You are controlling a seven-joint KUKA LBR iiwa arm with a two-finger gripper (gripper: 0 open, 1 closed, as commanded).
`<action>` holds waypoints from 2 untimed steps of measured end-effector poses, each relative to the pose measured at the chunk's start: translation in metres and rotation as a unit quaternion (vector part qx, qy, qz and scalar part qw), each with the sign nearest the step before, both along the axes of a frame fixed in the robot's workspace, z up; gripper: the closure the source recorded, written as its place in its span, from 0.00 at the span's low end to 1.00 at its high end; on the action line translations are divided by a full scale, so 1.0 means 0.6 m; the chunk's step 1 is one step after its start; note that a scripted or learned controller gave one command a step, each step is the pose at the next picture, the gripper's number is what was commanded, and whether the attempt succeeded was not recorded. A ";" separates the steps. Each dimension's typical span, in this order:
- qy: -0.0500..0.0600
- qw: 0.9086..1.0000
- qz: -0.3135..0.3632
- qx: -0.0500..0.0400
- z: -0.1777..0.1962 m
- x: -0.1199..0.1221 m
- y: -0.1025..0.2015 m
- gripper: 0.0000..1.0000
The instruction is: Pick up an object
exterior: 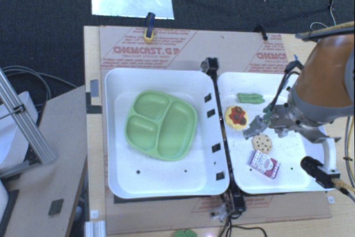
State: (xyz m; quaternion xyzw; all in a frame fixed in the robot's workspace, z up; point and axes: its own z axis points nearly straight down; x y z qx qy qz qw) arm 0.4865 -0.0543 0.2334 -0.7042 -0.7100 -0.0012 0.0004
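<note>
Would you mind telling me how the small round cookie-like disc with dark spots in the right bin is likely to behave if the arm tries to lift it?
The small round tan disc with dark spots lies flat, so fingers may struggle to get under its low edge. It looks rigid and probably light, like toy food. Pushed, it would likely slide across the smooth white right bin rather than roll.

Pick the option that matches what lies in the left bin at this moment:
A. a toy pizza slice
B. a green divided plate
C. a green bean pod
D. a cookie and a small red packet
B: the green divided plate lies alone in the left bin, while the cookie, red packet, green pod and pizza piece all sit in the right bin.
</note>
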 end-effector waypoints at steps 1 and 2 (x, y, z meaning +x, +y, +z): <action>-0.003 1.000 -0.004 -0.003 -0.183 0.125 -0.086 0.00; -0.002 1.000 -0.006 -0.002 -0.012 -0.003 -0.117 0.00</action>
